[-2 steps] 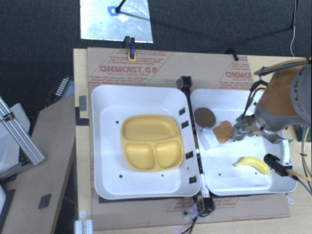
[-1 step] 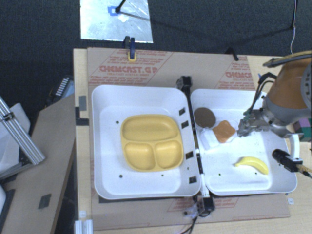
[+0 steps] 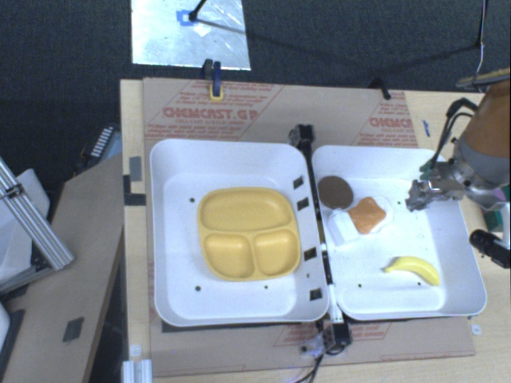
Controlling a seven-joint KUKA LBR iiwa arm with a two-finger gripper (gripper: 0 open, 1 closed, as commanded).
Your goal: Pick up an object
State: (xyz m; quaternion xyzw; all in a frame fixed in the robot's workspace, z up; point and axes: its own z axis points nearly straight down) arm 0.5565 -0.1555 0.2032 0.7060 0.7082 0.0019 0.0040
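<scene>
The main risk, in my judgement, is that the two-finger gripper [image 3: 423,191], near the right bin's far right side, closes beside a thing and comes up with nothing; whether it is open or closed I cannot tell. The curved yellow banana [image 3: 413,269] lies in the shallow white right bin [image 3: 455,238], near its front, long axis roughly left-right, stem end pointing left.

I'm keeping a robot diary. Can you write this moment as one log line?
tool: over right bin, holding nothing | banana, orange piece, brown disc: right bin | yellow tray: left bin
</scene>
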